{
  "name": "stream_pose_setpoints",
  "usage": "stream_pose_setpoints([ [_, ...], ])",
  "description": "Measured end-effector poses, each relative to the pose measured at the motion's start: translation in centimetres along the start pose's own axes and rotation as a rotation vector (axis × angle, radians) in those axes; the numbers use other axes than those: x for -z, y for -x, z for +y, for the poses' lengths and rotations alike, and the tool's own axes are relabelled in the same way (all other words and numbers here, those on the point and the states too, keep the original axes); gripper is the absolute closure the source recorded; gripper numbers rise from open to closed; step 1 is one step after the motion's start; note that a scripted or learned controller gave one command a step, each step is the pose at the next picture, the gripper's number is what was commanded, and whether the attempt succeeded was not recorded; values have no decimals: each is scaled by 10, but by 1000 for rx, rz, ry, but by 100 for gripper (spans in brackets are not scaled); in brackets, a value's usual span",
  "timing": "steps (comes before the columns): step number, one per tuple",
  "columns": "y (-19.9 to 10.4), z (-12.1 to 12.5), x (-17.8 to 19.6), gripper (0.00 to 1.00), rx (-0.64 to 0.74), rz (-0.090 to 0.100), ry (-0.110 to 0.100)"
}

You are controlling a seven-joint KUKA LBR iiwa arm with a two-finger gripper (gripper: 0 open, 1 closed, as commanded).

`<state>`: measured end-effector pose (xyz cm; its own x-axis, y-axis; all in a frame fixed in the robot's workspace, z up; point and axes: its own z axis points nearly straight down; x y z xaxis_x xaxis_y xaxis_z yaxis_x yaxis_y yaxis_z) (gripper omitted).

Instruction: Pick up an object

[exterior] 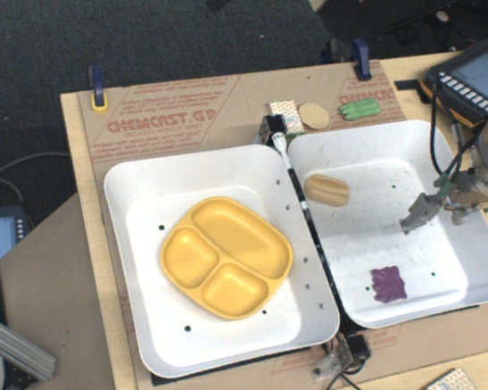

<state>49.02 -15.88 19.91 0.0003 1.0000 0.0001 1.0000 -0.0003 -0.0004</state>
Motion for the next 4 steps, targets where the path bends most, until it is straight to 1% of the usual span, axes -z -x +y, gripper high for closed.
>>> stream_pose_setpoints([
  [1, 55, -9, -104, 0, 2, -1, 3],
  [2, 17, 16, -115, 0, 5, -1, 3],
  [3, -38, 54, -115, 0, 4, -1, 4],
  [4, -32, 121, -114, 0, 3, -2, 7],
])
